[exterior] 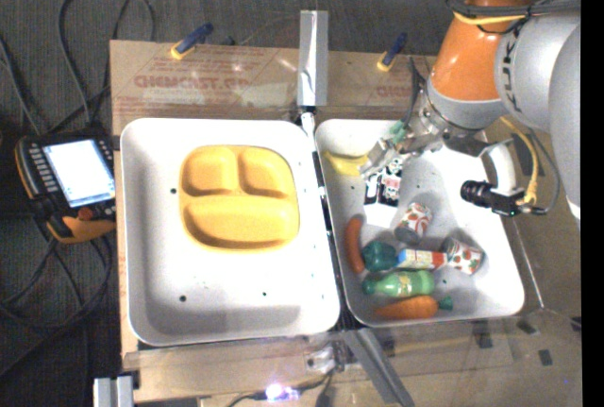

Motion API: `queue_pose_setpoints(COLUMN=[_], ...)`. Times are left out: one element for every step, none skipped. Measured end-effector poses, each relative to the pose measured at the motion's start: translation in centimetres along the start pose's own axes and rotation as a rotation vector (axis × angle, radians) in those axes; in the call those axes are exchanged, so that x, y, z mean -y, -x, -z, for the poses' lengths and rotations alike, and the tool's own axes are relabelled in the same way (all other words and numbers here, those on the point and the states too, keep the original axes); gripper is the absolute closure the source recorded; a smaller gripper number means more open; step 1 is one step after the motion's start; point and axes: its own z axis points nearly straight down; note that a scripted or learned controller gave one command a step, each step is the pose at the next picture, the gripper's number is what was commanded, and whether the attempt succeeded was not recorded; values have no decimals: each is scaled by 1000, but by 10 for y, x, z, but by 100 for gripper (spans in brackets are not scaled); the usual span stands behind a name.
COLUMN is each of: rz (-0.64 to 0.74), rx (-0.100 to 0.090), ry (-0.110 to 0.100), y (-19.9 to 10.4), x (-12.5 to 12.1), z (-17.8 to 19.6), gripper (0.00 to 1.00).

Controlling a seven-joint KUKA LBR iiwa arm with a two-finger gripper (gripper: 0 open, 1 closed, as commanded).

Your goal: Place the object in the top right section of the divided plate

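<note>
1. Nearest the camera, front of right bin (510, 301): carrot (408, 308) lies along the front wall, green bottle (401, 284) just behind it, both long axes running left-right
2. Bit further back: teal round item (377, 255), small bottle w/ red cap (436, 258) lying on its side, red-white can (413, 220), and a red sausage-like piece (354, 243) along the bin's left wall, long axis near-far
3. Left bin (151, 301) holds the yellow divided plate (240, 197); its top right section (267, 172) is the small far compartment on the side nearest the right bin, nothing in it yet
4. Far end of right bin: hand (389, 155) sits low over the far-left corner, next to a yellow item (342, 161) and a black-white carton (385, 186). Can't tell whether it's released or clenched, or whether anything sits in it; too cluttered there
5. Key relation: which item is the task's object can't be told, but all candidates are in the right bin, so target section lies to the hand's left in view, across the two touching bin walls
6. Judgement: once something's lifted, the carry is short, mostly leftward; the raised bin rims between are the main obstacle, so lift must clear them
7. Beyond bins: cardboard (217, 79) on worktop w/ blue clamps, tablet-like pendant (75, 174) far left, cables on floor
</note>
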Motion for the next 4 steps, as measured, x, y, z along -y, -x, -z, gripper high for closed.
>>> queue_pose_setpoints(rz=[262,109,227,226], rx=[1,0,3,4], ry=[0,-1,-1,-1], y=[-78,-74,-137,-136], x=[-20,-10,-91,-91], z=[0,0,16,16], gripper=[100,100,100,0])
